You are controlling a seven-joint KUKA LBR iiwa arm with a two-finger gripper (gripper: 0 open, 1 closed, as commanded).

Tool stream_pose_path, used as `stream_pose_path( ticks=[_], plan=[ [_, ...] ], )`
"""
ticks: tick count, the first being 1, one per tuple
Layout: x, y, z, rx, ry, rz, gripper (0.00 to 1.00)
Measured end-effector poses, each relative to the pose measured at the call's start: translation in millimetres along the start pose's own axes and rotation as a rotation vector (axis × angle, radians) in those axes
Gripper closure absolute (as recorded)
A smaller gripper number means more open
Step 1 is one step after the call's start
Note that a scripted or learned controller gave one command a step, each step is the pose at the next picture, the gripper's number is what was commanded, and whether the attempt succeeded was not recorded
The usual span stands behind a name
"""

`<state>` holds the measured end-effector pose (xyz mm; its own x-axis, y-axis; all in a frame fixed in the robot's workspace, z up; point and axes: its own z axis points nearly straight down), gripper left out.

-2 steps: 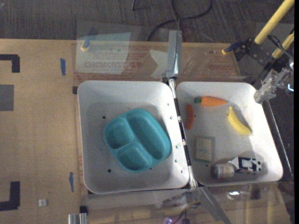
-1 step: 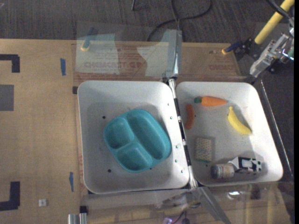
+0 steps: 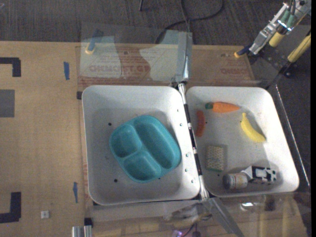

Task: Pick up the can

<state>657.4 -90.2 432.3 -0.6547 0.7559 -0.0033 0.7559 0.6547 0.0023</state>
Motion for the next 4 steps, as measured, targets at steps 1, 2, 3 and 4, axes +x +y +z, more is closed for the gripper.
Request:
stream_pose_path(
  ticks=[1, 2, 3, 4],
  plan=[
    [-55, -46, -1, 0.001, 0.0, 0.176, 1.0],
    [-59, -37, 0, 0.004, 0.0, 0.64, 1.0],
    [-90, -63, 0, 0.006, -0.001, 1.105, 1.0],
    [-82, -86, 6, 0.013, 0.001, 1.488, 1.0]
  ],
)
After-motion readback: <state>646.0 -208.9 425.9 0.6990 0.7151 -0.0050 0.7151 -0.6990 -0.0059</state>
